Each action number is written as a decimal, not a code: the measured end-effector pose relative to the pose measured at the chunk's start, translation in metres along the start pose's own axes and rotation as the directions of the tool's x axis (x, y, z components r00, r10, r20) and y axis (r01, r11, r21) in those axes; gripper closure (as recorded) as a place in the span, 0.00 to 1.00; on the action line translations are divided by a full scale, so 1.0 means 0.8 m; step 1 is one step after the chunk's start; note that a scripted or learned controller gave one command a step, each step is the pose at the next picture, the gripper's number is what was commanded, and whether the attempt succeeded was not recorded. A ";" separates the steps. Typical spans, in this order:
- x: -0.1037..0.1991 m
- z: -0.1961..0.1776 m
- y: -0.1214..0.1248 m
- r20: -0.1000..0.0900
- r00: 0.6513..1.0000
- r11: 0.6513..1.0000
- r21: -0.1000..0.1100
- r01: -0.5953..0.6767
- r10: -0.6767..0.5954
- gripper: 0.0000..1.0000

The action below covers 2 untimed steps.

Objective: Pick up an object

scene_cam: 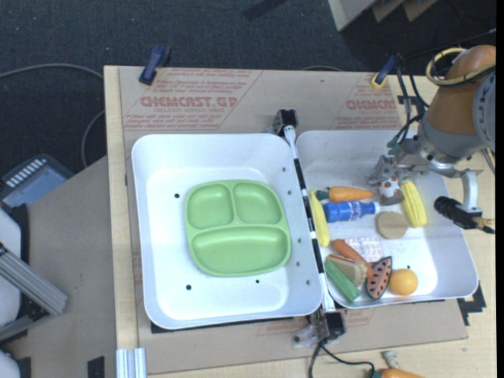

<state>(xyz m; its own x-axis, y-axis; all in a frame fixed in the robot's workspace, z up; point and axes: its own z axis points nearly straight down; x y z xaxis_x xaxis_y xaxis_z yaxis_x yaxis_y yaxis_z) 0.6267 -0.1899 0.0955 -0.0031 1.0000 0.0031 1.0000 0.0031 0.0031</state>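
The right bin (449, 278) holds several toy foods. A carrot (351, 194) lies above a blue bottle (349, 210), with a yellow banana (318, 219) along the bin's left wall. A corn cob (413, 202) and a beige round piece (391, 225) lie further right. Near the front are a watermelon slice (379, 277), an orange (403, 282), a second carrot (346, 251) and a green piece (342, 278). My gripper (390, 173) hangs low in the bin's back half, right over a small red and white piece (387, 187) between carrot and corn.
The left bin (157, 168) holds a green divided plate (236, 228). A black divider clip (286, 120) sits between the bins at the back. The arm's grey wrist and orange band (461, 93) lean in from the upper right. Blue clamps (153, 64) hold the board's back edge.
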 end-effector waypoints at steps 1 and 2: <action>0.105 0.013 -0.003 0.002 1.000 1.000 0.000 -0.002 0.002 1.00; 0.182 -0.130 -0.038 0.003 1.000 1.000 0.001 -0.002 0.002 1.00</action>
